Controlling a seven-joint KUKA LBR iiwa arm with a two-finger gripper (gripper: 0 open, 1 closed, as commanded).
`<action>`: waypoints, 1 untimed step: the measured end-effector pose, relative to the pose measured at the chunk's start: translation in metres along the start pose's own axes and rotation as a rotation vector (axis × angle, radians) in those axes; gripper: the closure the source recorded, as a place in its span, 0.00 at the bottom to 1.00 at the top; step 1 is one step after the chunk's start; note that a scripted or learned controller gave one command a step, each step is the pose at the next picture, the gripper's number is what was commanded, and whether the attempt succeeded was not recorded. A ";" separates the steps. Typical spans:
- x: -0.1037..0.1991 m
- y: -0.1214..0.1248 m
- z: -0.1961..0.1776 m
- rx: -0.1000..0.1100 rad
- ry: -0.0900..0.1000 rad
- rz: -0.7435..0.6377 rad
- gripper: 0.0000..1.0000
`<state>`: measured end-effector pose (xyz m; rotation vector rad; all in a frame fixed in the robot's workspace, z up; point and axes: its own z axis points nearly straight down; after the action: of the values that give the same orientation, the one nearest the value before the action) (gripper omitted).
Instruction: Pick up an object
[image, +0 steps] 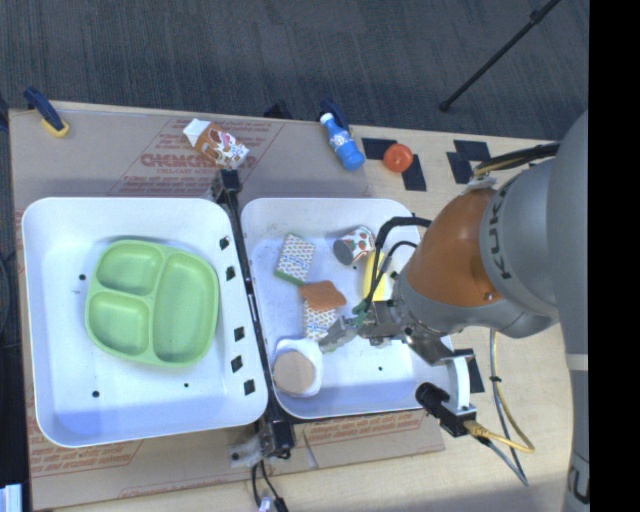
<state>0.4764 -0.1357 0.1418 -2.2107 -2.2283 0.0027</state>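
The right bin (300, 214) holds several small objects. A blue-and-green patterned block (295, 257) lies at its upper left, with a brown piece (323, 295) below it resting on a second patterned block (317, 321). A white cup with a brown top (296, 370) sits at the front left. A small grey and red cup (353, 245) and a yellow item (374, 275) lie by the arm. My gripper (343, 333) is low in the bin, just right of the second patterned block and above the white cup. Nothing is visibly held.
The left bin (40, 300) holds a green divided plate (153, 300). Behind the bins on the cardboard lie a snack packet (216, 143), a blue bottle (343, 141) and an orange ball (398, 157). The arm's orange band (455, 255) overhangs the right bin's right side.
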 end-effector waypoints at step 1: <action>0.045 0.000 0.051 0.002 0.001 0.000 0.00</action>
<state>0.4756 -0.0903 0.0910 -2.2085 -2.2270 0.0035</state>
